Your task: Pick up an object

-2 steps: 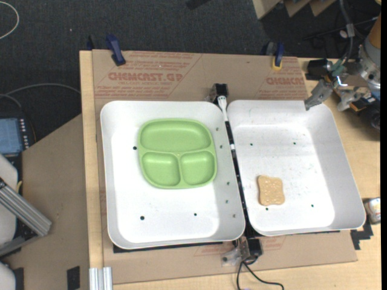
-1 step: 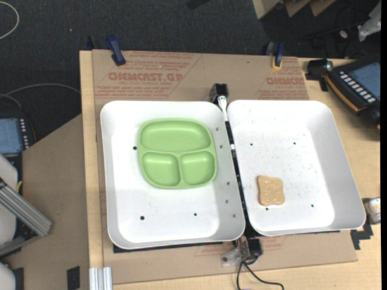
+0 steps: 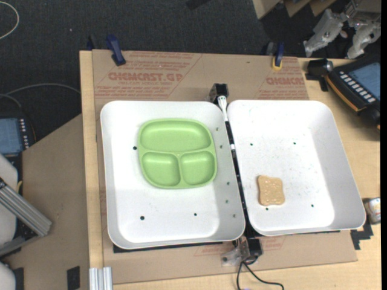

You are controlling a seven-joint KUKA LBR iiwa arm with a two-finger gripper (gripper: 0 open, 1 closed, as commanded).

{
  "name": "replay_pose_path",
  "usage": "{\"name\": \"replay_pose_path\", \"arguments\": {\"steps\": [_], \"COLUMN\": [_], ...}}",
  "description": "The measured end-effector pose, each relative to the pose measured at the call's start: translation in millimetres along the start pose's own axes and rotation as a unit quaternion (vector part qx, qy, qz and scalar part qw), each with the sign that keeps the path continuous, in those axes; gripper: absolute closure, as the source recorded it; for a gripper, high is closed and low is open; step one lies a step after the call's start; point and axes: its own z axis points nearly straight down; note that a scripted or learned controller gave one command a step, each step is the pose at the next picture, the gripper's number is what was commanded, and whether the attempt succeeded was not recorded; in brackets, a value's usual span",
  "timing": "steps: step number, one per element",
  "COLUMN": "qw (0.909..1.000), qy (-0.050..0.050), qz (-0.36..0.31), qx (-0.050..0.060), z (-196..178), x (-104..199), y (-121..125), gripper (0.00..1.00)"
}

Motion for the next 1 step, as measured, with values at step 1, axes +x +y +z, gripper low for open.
{"name": "replay_pose_path", "arguments": {"steps": [1], "qw": [1.0], "qy": [0.0], "qz": [-0.004], "qx": [0.004], "z": [61.6], "x": [166.6], "y": [-39.5], "gripper": [0.0]}}
